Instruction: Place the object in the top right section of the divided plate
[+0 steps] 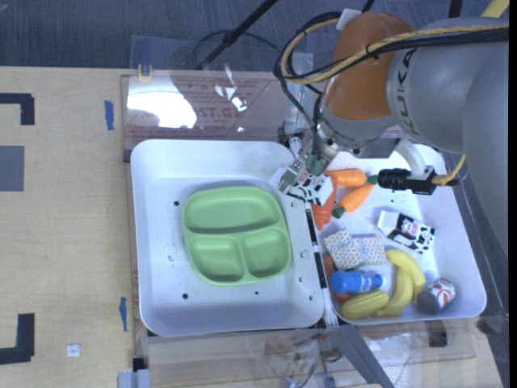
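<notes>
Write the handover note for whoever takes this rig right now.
Gripper: low over the right bin's upper left corner, at the divider, beside a black-and-white toy and two toy carrots; grip unclear.
Green divided plate: in the left bin, nothing in any section.
Done: nothing placed.
Left: secure an object, carry it left, set it in the plate's top right section.

Grey arm [452,79] showing an orange band above the pincer [303,172], black and yellow cables [323,51] looping around it
</notes>
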